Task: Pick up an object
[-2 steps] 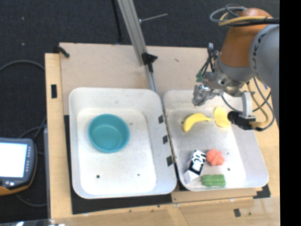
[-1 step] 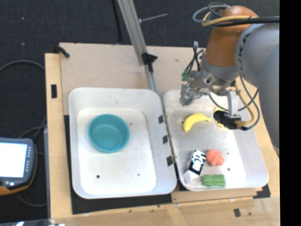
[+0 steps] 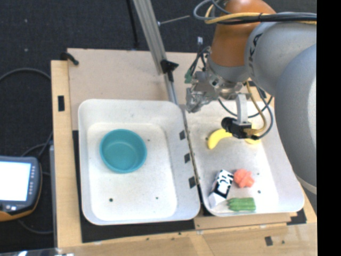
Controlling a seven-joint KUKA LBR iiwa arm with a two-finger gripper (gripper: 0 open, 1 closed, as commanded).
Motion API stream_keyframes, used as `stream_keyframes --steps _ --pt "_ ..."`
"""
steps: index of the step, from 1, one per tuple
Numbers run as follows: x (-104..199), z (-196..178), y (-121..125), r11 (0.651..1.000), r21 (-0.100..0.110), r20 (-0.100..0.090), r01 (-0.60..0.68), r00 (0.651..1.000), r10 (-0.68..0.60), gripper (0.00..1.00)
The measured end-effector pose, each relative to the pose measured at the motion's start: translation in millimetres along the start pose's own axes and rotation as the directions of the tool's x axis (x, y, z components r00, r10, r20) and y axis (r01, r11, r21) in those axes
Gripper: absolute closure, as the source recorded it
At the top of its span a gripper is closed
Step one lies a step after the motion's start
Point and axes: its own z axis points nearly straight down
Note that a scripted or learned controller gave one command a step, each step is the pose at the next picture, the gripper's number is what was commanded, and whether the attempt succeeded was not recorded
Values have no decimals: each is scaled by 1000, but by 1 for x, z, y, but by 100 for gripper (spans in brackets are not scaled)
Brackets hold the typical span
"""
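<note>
The right bin [image 3: 277, 159] holds a yellow banana [image 3: 217, 139], a coral-red lumpy piece [image 3: 244, 178], a green piece [image 3: 241, 204] and a small black-and-white box [image 3: 222, 183]. My gripper [image 3: 195, 101] hangs over the bin's far left corner, close to the divider between the bins. It is up and to the left of the banana and well apart from it. A black cable fitting [image 3: 237, 128] covers the banana's right end.
A teal bowl [image 3: 123, 150] sits in the left bin [image 3: 133, 201]. A slanted metal pole [image 3: 154, 39] runs from the top down to the bins' divider, just left of the gripper. The big grey arm [image 3: 290, 79] overhangs the right bin's far right side.
</note>
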Motion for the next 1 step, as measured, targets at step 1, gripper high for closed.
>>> stream_keyframes --steps 1 --pt "54 9 8 1000 2 1 -1 1000 1 100"
